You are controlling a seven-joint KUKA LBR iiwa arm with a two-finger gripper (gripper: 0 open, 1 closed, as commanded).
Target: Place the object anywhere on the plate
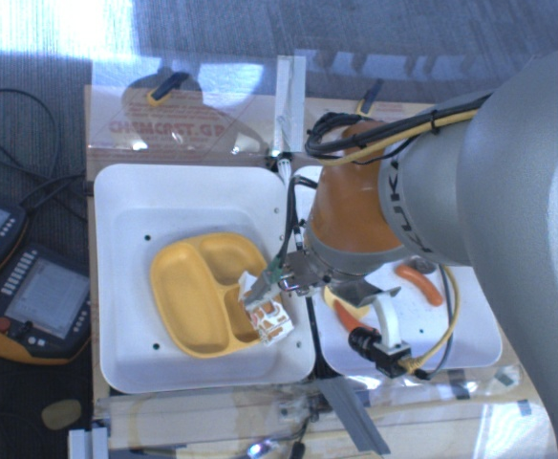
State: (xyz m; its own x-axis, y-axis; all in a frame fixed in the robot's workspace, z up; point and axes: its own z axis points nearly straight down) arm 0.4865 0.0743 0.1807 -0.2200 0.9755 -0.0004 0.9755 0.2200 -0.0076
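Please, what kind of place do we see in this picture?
Probably a robot lab or test cell, not a kitchen. A big grey arm works over two white bins on a bench, a handheld control pad with cables lies on the carpet, and the yellow plate looks like a test prop.

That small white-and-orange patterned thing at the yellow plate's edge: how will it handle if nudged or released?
The small patterned object looks boxy with flat faces, so it probably won't roll. It looks tilted against the yellow plate at its right rim, so it may tip or slide, into the compartment or off into the left bin. It seems small beside the gripper, so likely light.
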